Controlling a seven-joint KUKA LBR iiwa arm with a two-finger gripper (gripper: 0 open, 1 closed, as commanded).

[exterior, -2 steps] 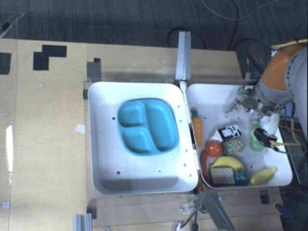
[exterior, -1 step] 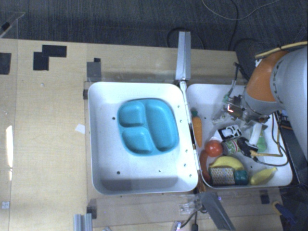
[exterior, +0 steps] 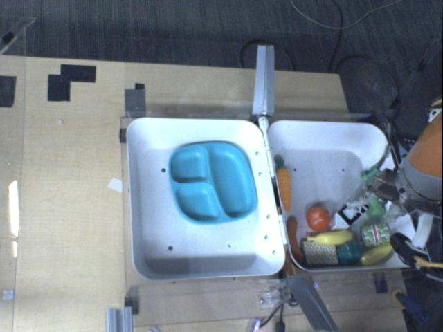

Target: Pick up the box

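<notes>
Progress nil so far as visible: box (exterior: 320, 252), the patterned one, lies flat in the right bin (exterior: 318, 140) at its near wall, touching a yellow banana (exterior: 331, 238), just beside a red tomato (exterior: 318, 217). Gripper (exterior: 377, 189) hangs over the bin's right side amid clutter; its state cannot be told. Left: reach box, grasp, lift. Blue tray (exterior: 211, 180) sits in the left bin (exterior: 149, 206).

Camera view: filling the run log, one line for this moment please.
arm: right edge, over right bin | box: lying by front wall, beside banana | plate: left bin
</notes>
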